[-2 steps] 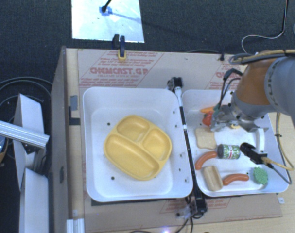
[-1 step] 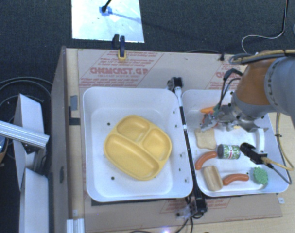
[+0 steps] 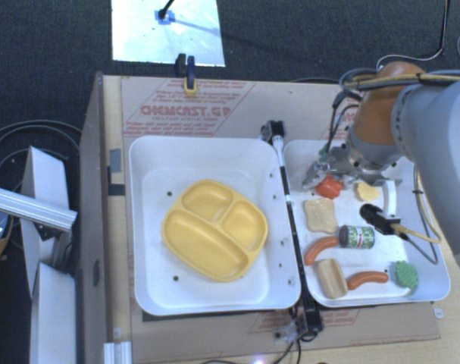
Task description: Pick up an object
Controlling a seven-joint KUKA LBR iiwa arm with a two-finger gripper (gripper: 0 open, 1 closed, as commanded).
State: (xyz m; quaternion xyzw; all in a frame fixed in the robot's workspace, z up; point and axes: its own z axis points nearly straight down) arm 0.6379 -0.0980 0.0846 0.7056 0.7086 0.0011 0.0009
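A thick, rounded arm [image 3: 434, 116] in smooth pale grey is seen, with a glossy orange band [image 3: 381, 108] wrapped above the wrist. Thin dark cables are looped beside the band. The hand [image 3: 326, 171] appears to be grey metal, though its detail is blurred.

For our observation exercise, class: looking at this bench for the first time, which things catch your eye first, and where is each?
The big yellow divided plate stands out, lying alone in the left bin. Next comes the grey arm with its orange band, reaching in from the right, its tool low over a small red item at the back of the right bin. That bin is crowded with toy food, including two sausages and a green-labelled can.
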